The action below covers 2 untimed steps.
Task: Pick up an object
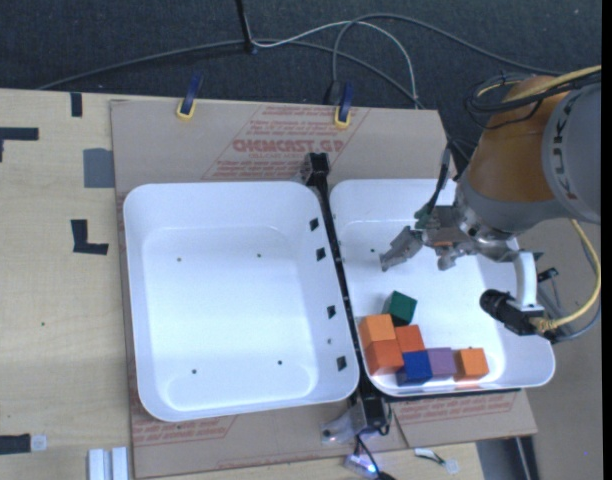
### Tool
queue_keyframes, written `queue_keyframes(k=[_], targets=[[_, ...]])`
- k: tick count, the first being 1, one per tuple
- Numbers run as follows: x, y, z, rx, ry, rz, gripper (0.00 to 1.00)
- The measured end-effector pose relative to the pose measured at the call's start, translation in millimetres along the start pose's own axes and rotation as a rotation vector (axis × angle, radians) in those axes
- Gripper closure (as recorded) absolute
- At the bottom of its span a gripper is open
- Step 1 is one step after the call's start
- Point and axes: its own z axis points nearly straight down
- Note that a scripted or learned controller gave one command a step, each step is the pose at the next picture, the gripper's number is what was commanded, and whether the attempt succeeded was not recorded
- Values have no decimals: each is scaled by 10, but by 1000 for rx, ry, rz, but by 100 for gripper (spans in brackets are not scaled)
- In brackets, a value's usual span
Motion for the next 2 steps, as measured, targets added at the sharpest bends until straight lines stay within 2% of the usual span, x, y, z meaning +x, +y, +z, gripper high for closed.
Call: queue_keyframes(k=[1,2], targets=[[-226,-153,635,6,1,2,0],[-26,-337,1086,3,1,0,0]])
